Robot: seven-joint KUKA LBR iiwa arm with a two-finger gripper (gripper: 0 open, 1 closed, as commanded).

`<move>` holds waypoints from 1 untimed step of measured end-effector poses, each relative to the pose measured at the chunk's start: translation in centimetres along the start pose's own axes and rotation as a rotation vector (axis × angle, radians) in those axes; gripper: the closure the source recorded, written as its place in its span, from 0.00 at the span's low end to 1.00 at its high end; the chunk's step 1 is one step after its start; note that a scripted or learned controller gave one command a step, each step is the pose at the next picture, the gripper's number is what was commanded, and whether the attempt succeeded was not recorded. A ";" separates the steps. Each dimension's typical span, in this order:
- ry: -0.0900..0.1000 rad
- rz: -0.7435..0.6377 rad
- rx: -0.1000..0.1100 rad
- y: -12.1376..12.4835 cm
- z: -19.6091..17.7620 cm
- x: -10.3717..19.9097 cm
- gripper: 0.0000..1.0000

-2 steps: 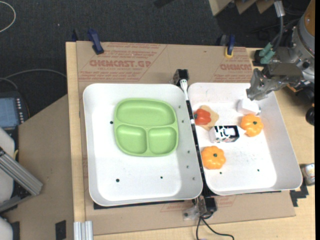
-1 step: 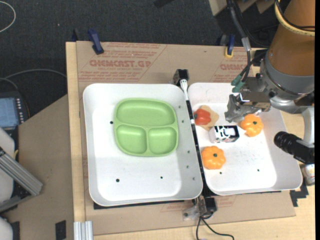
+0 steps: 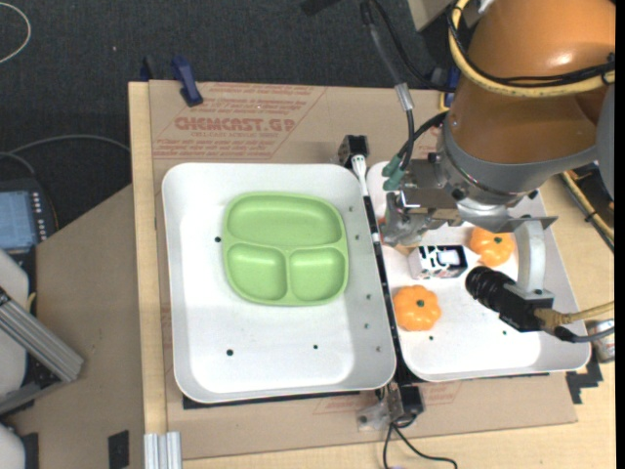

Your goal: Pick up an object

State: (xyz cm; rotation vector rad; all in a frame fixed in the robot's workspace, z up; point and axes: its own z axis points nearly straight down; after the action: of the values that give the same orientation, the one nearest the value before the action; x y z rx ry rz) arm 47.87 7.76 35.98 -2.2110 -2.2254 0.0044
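Observation:
Two small orange pumpkins lie in the right bin [image 3: 488,360]: one [image 3: 417,308] near its left wall, the other [image 3: 490,247] farther right, partly under the arm. Between them sits a small black-and-white object [image 3: 441,259]. My gripper [image 3: 398,225] hangs over the left rear part of the right bin, close to the wall shared by the two bins, up and to the left of the black-and-white object. The arm's bulky orange and grey wrist hides the back of the right bin.
The left bin [image 3: 195,350] holds a pale green divided plate [image 3: 285,247] in its rear half. Both bins rest on a cardboard sheet [image 3: 244,115]. Cables run behind the bins and along the front edge.

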 end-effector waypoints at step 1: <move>0.000 0.008 -0.017 0.1 -8.6 -2.6 1.00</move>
State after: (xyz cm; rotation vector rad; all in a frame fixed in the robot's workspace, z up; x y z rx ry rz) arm 48.00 5.19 44.53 -2.2279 -2.2253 -0.0139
